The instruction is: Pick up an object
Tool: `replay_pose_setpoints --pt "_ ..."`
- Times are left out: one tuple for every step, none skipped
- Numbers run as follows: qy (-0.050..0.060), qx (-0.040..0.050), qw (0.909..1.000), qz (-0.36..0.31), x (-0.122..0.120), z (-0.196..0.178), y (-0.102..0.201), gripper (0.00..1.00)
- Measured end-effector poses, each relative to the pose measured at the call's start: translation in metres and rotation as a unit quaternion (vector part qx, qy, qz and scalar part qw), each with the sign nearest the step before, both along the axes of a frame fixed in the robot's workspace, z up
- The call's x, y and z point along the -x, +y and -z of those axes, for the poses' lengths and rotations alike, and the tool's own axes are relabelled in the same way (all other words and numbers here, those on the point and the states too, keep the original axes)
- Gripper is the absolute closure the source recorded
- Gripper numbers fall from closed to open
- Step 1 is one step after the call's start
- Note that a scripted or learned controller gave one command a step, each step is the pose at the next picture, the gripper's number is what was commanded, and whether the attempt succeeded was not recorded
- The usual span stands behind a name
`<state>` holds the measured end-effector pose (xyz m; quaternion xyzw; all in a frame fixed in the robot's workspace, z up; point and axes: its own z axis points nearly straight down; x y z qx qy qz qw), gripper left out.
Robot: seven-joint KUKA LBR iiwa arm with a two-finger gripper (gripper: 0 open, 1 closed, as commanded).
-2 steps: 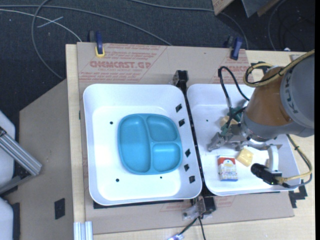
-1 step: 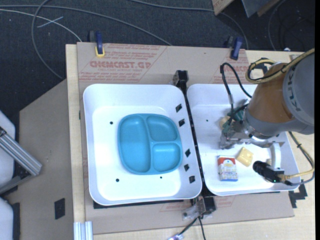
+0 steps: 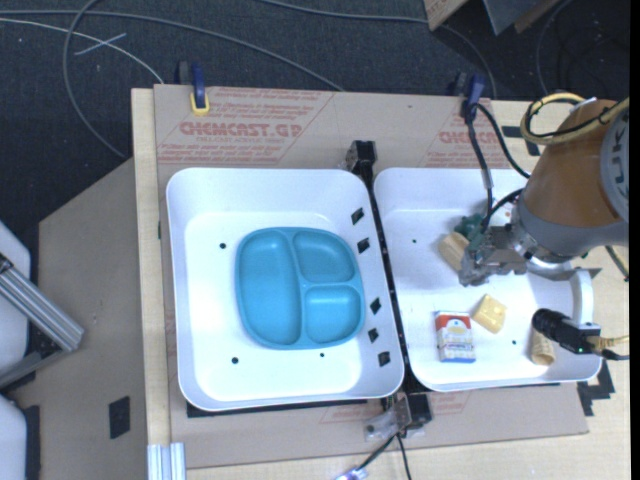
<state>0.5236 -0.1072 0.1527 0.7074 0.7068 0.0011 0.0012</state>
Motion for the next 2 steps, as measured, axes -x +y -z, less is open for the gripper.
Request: replay_pose_setpoints --pt "-0.001 0.0006 1.0000 -0.001 -0.006 -0.049 -0.008 1.00" --pt "0.001 -0.0001 1.0000 -0.001 -0.007 -0.064 -0.008 1.00"
